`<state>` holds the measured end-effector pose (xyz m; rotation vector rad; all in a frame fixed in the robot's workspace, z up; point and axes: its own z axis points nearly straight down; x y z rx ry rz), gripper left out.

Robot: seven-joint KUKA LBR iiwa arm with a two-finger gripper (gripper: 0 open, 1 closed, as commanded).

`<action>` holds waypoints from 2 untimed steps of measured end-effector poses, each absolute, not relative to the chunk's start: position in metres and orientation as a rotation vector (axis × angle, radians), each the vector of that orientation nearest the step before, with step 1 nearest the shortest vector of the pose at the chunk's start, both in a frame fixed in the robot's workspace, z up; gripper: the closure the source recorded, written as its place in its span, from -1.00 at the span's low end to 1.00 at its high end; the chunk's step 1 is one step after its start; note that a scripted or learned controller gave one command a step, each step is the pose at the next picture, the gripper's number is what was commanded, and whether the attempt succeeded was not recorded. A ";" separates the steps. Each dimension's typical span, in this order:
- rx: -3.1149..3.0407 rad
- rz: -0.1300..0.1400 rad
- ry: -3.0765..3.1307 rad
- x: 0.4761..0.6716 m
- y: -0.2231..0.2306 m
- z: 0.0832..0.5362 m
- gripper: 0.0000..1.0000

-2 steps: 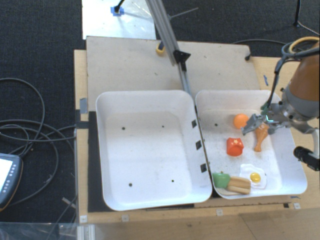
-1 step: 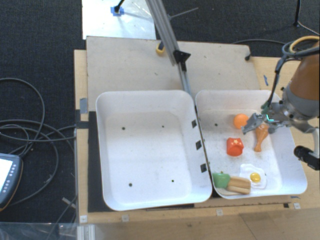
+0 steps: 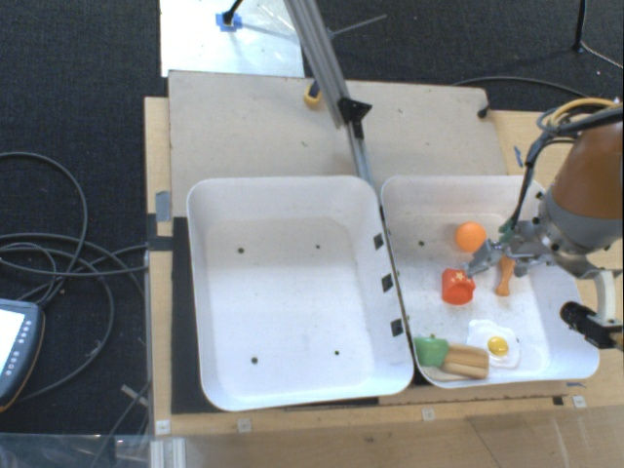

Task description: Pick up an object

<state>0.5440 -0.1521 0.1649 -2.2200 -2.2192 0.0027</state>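
Low over the right-hand shallow white plastic bin (image 3: 419, 198), toward its middle, the grey metal two-finger gripper (image 3: 472, 275) reaches in from the right edge. Its fingers look only slightly parted, and their tips sit at the top of a small red plastic pepper-shaped toy (image 3: 456, 287); whether they actually pinch it or merely touch it cannot be told, as the tips blur into the toy.

Along the near edge of that bin lie a tan wooden-looking bread-roll toy (image 3: 465, 361) with a small green plastic vegetable toy (image 3: 430, 348) touching its left end, close to the near left corner, and a white-and-yellow fried-egg toy (image 3: 496, 345) just to the right. A thin orange carrot-like stick (image 3: 504, 275) lies right of the red toy, partly covered by the gripper body. Farther back an orange plastic ball (image 3: 471, 235) rests near the bin's centre, just behind the fingers.

The grey arm with its orange band (image 3: 591, 178) is cut off at the right edge, and black cables (image 3: 531, 178) run down beside it. The left-hand shallow white plastic bin (image 3: 283, 291) touches the right bin along their shared wall. A grey metal pole (image 3: 322, 52) slants over the far edge of the bench (image 3: 253, 125).
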 end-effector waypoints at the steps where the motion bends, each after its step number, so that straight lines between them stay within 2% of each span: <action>1: -2.218 0.002 -2.222 0.547 -0.150 0.123 -1.00; 2: -2.219 -0.012 -2.225 0.551 -0.148 0.095 -1.00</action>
